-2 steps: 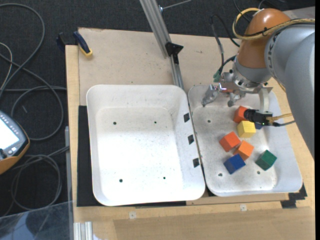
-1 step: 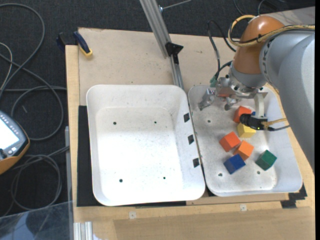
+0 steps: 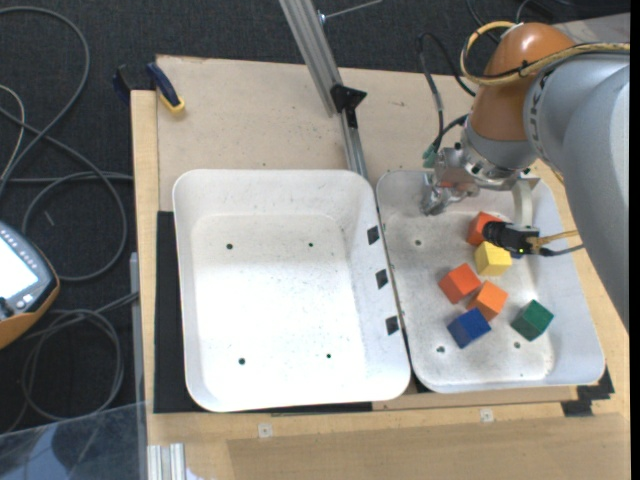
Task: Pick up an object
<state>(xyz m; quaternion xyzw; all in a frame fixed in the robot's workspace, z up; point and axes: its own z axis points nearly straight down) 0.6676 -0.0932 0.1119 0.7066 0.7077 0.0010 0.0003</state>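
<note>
Several small blocks lie in the right bin (image 3: 425, 258): a red-orange one (image 3: 460, 281), an orange one (image 3: 491, 297), a blue one (image 3: 468, 327), a green one (image 3: 533, 319) and a yellow one (image 3: 492, 258). Another orange block (image 3: 482, 225) sits at the back, partly covered. My gripper (image 3: 434, 202) hangs low over the bin's far left corner, left of the blocks and apart from them. Nothing shows in its grasp.
The left bin (image 3: 182, 193) lies beside the right one, their rims meeting at the middle. A slanted metal post (image 3: 312, 43) rises behind the bins. A blue and yellow tool (image 3: 166, 88) lies at the bench's far left corner.
</note>
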